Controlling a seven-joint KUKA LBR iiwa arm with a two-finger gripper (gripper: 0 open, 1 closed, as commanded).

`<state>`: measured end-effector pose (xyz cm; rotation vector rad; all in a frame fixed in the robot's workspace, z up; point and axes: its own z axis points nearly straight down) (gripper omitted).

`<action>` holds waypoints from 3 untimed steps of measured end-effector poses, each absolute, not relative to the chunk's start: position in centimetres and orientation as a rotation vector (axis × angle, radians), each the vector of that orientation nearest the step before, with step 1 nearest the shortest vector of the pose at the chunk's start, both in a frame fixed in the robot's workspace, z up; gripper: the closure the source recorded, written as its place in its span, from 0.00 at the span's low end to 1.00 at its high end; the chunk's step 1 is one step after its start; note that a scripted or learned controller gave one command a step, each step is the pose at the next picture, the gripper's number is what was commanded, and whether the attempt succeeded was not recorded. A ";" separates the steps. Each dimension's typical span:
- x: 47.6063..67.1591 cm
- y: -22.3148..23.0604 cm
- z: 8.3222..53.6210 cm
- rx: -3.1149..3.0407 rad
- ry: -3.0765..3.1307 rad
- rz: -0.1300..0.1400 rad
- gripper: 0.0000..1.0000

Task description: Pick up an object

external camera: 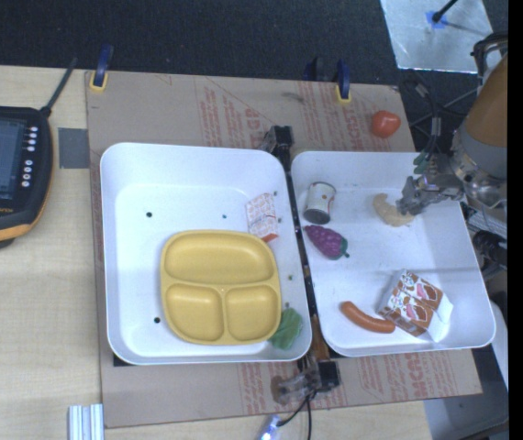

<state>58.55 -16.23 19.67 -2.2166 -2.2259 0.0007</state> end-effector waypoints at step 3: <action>65.1 -14.1 17.2 -2.208 -2.232 0.005 1.00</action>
